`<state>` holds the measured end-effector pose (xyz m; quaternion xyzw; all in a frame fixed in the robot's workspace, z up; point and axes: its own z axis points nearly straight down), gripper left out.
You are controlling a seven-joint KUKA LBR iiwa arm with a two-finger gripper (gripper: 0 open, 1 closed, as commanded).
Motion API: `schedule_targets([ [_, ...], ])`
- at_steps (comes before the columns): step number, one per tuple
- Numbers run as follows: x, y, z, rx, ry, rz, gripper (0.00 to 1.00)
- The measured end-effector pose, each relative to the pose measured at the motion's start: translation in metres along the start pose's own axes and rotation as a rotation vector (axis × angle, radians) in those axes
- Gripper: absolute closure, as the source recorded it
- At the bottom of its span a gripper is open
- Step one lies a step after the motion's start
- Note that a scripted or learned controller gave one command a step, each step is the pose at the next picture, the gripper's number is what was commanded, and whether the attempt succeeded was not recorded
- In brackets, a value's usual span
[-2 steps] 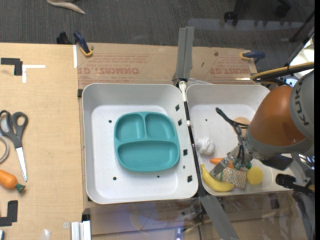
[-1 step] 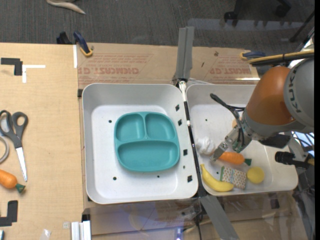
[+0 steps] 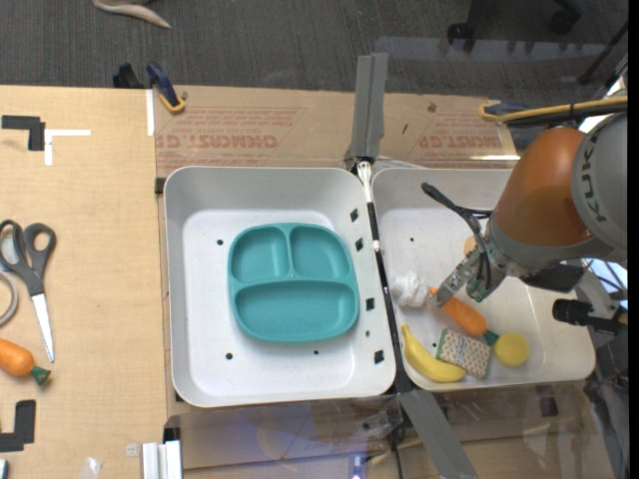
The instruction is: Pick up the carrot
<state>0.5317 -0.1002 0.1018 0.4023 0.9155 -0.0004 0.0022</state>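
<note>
Carrot [image 3: 465, 315]: lying on its side in the right bin [image 3: 419, 230], orange body slanting down toward the green stub at its lower end.
Claw [image 3: 467, 285]: right above the carrot's upper end, tips pointing down at it and looking parted; nothing sits between the fingers, so no grip yet.
Arm [image 3: 544, 193]: grey with the orange band, looming over the carrot from the right and shading that side of the bin.
White lump [image 3: 409, 288]: just left of the carrot's upper tip, close enough to get nudged.
Banana [image 3: 427, 359]: below and left of the carrot, curled along the bin's front wall.
Sponge [image 3: 464, 353]: speckled pad directly below the carrot, nearly touching its lower end.
Lemon [image 3: 511, 349]: yellow ball just right of the carrot's green stub.
Teal plate [image 3: 294, 282]: well left of the carrot, alone in the left bin [image 3: 190, 297].
Second carrot [image 3: 17, 358]: far left of the target, out on the bench beside the scissors [image 3: 30, 272]; a decoy, not the one under the claw.
Risk: the claw is over the thin upper tip, not the thick middle; closing there could squirt the carrot out sideways, and its smooth taper makes that likely.
Risk: crowded corner; a descent slightly off could catch the white lump or shove the carrot into the sponge and lemon.
</note>
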Motion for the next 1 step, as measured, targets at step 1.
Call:
schedule_targets([
  [1, 0.0453, 0.053, -0.0897, 0.003, 0.003, 0.195, 1.0],
])
